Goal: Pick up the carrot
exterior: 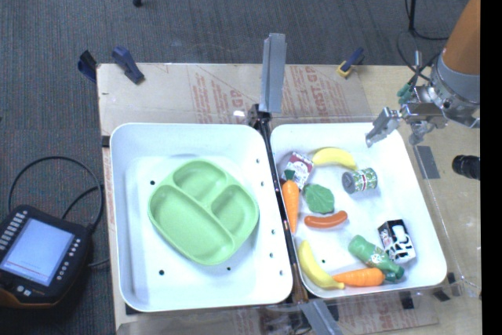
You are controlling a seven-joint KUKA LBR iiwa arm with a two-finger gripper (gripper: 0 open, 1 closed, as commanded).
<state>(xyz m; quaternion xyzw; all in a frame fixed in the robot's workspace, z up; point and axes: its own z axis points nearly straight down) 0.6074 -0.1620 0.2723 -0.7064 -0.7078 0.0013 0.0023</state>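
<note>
While the arm (464,51) hangs over the right bin's (420,192) far right corner, I see the left bin (129,169) holding a green plate (204,210). One carrot (291,202) lies by the divider, another (359,277) at the near edge. The gripper (400,125) looks open, gripping nothing.

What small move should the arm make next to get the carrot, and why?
Probably swing left and down over the carrot lying by the right bin's left wall. The gripper hovers at that bin's upper right corner, apart from every item; a second carrot lies farther away.
</note>
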